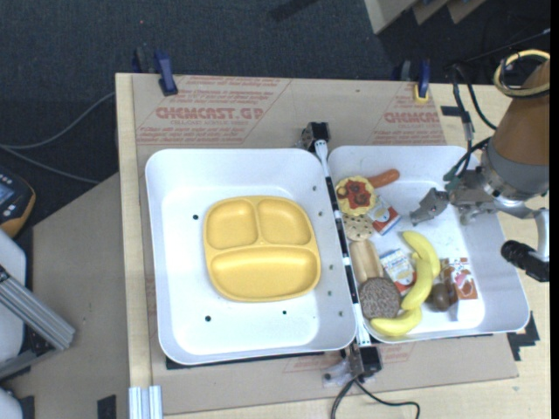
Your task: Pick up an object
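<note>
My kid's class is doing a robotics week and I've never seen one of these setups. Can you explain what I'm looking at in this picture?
The picture comes from one fixed camera looking down at a slant on a bench. Two shallow white bins sit side by side. The left bin holds a yellow divided plate. The right bin holds toy food: a banana, a small pizza, a hot dog, a brown round patty and some small packets. From the right comes the robot arm, grey with an orange section. Its pincer, the two-finger grasping part, hangs over the right bin near the food. Nothing shows between its fingers, so it holds nothing yet.
</note>
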`<state>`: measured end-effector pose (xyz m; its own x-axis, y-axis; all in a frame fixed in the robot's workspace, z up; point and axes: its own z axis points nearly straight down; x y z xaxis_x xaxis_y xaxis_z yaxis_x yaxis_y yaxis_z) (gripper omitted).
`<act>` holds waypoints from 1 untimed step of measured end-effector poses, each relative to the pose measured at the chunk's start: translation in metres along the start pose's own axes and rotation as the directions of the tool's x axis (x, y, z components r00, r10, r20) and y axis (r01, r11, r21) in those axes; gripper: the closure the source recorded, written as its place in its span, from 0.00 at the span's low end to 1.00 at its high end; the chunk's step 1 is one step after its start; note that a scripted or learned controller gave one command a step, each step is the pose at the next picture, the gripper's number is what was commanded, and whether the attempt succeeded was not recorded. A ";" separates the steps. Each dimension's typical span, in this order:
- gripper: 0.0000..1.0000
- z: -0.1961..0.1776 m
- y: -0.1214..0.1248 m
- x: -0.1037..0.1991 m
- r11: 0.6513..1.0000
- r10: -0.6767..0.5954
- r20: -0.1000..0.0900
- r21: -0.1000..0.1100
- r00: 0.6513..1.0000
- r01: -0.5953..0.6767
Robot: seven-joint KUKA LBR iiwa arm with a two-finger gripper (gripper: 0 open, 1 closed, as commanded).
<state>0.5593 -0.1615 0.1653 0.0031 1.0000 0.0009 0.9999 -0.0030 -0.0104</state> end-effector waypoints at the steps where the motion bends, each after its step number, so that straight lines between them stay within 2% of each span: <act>1: 0.00 0.085 -0.017 0.008 1.000 -0.003 -0.001 -0.005 1.000 0.003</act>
<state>0.5410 -0.1529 0.0808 0.0005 1.0000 0.0019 1.0000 -0.0005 -0.0052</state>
